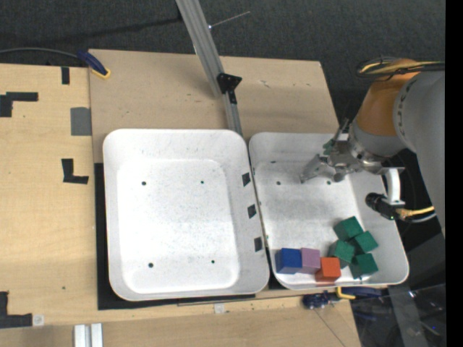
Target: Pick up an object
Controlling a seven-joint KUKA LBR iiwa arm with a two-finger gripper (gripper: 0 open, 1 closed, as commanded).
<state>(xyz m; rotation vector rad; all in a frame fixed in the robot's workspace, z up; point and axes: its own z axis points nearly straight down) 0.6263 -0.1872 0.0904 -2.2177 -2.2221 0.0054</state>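
Plywood tabletop (pixel 166 85) carries two white bins; small rigid coloured blocks (pixel 329 255), judged light, sit lower right, grippable across flat sides; gripper (pixel 318 170) finger state indeterminable.

Surface (pixel 181 100): light plywood, flat, evenly lit with no hard shadows. A second board (pixel 36 194) abuts it on the left, carrying black tape marks (pixel 70 170) and one grey patch (pixel 80 120). Behind the surface, dark grey carpeted floor (pixel 304 20). A slanted aluminium strut (pixel 199 31) crosses the surface's far edge, black bracket (pixel 228 83) on it. A blue-and-yellow clamp (pixel 95 63) (partly visible) sits at the surface's far-left corner. Black mat (pixel 101 266) lies on the surface.
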